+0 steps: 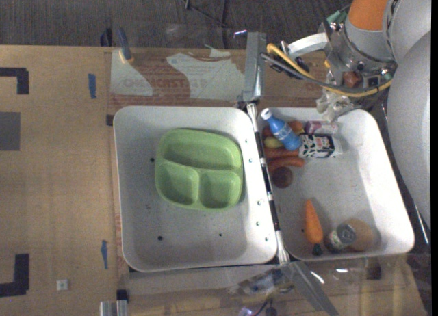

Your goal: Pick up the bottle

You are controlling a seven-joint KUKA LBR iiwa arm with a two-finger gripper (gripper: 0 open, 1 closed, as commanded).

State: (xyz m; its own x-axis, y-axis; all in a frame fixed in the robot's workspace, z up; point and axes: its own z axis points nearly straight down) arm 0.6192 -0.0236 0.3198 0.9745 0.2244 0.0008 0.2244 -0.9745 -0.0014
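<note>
Presumably light, rigid, slippery: bottle (pixel 281 130), below-left of our tool (pixel 333 108) (grip state untellable); we'd grasp mid-body.

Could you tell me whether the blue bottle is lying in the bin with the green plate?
No, the bottle lies in the right bin, not beside the plate.

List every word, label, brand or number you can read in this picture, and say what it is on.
No text can be read.
Blue bottle: label too small to read.
Milk carton with cow-patch print: no legible lettering.
Jar at the right bin's near edge: label blurred.
Torn sheet on the cardboard behind the left bin: no legible print.
</note>
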